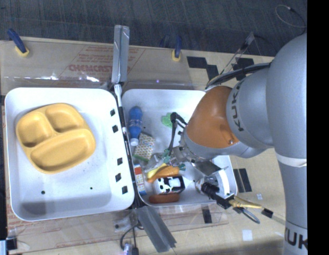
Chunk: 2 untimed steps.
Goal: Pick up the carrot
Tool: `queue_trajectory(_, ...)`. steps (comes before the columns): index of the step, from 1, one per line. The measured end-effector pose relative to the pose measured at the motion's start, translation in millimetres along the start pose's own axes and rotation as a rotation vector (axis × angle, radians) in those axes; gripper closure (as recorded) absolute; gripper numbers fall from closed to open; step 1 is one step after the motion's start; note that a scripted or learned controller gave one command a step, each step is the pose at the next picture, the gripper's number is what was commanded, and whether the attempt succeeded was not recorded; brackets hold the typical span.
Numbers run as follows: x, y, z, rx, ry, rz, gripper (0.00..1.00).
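Note:
The orange carrot (163,171) lies tilted near the front of the right bin (154,100), among other small items. My gripper (174,157) is low in that bin, just above and to the right of the carrot's upper end, close to it or touching it. The bulky orange-banded wrist hides much of the bin's right half and the space under the gripper. Whether the carrot is between the fingers is hidden from this angle.
A black-and-white patterned toy (170,185) sits just in front of the carrot. A blue bottle (135,120), a checkered piece (145,146) and a green item (167,121) lie further back. A yellow divided plate (54,137) rests in the left bin (63,201).

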State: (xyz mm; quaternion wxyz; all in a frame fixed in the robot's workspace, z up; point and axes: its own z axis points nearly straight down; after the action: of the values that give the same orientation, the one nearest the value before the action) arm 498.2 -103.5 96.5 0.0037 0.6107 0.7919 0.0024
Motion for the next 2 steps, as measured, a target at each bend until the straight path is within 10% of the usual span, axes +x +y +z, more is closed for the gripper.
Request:
queue_trajectory(1, -67.9, 9.8, -199.7, 0.009, 0.002, 0.266, 0.0)
queue_trajectory(2, -26.2, 24.6, -16.8, 0.014, 0.004, 0.297, 0.0)
